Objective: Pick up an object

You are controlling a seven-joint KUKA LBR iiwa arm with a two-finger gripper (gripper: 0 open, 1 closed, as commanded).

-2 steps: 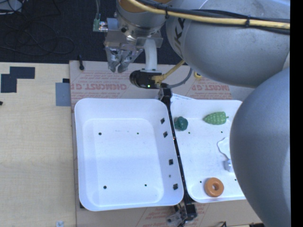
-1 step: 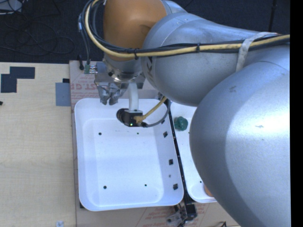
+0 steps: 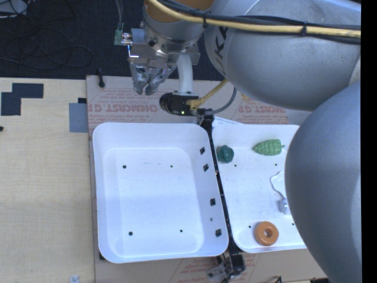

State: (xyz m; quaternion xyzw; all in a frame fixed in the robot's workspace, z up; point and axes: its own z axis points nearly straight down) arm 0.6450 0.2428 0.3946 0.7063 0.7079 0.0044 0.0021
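Objects all in right bin (image 3: 247, 240), gripper (image 3: 148, 82) elsewhere with nothing in it.
Orange ring (image 3: 266, 233) near front edge, dark green ball (image 3: 225, 154) by the divider, light green bumpy piece (image 3: 268, 147) further right. Gripper hangs beyond the left bin (image 3: 106, 158) over the board, fingers close together, nothing between them. Grey arm (image 3: 283, 46) covers the right bin's right side.
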